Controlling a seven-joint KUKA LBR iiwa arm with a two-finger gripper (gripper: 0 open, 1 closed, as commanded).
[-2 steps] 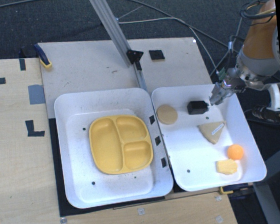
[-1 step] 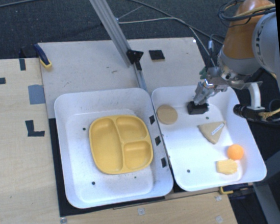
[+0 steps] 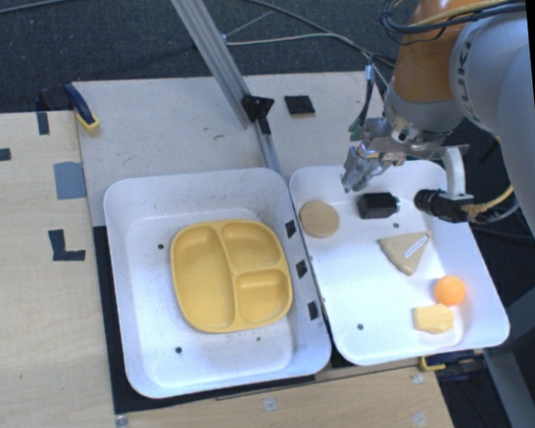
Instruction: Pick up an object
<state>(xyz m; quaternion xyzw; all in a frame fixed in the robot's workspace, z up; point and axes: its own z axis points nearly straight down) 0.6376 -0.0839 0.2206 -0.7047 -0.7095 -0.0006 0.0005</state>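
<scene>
The right bin (image 3: 369, 293) holds a round tan disc (image 3: 320, 218) at its far left, a small black block (image 3: 377, 205), a tan wedge (image 3: 406, 252), an orange ball (image 3: 451, 290) and a yellow chunk (image 3: 434, 318). My gripper (image 3: 361, 171) hangs over the bin's far edge, just behind the black block and to the right of the tan disc. Nothing shows between its fingers.
The left bin (image 3: 141, 268) carries a yellow divided tray (image 3: 229, 275). A slanted metal pole (image 3: 220, 58) stands behind the bins. A black and yellow cable (image 3: 464, 206) runs along the right bin's far right rim.
</scene>
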